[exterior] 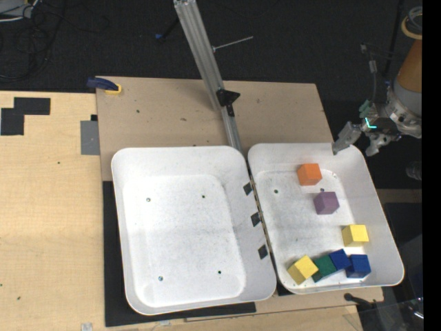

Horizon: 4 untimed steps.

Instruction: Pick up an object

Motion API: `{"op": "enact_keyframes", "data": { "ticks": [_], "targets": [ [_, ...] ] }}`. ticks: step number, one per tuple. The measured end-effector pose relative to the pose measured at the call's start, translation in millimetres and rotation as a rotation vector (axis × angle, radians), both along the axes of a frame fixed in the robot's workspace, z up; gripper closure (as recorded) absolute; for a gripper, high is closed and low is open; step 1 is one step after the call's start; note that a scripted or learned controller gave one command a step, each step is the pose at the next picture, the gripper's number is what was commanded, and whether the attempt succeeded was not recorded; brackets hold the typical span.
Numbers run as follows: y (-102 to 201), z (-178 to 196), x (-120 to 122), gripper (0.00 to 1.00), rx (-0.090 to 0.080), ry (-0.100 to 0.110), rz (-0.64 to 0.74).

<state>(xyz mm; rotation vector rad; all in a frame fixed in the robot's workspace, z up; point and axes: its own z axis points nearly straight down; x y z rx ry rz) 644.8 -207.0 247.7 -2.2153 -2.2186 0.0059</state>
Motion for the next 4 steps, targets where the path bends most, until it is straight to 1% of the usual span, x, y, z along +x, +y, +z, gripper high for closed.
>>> {"op": "enact_keyframes", "data": {
  "ticks": [1, 2, 3, 4],
  "targets": [
    [1, 3, 1, 0.0, -0.001, -0.004, 0.003],
    [11, -55, 1, 0.0, 0.0, 0.001, 0.002],
    [8, -117, 0, 0.0, 0.0, -0.003, -0.001],
    [10, -157, 2, 0.0, -0.002, -0.008, 0.003]
  ]
}}
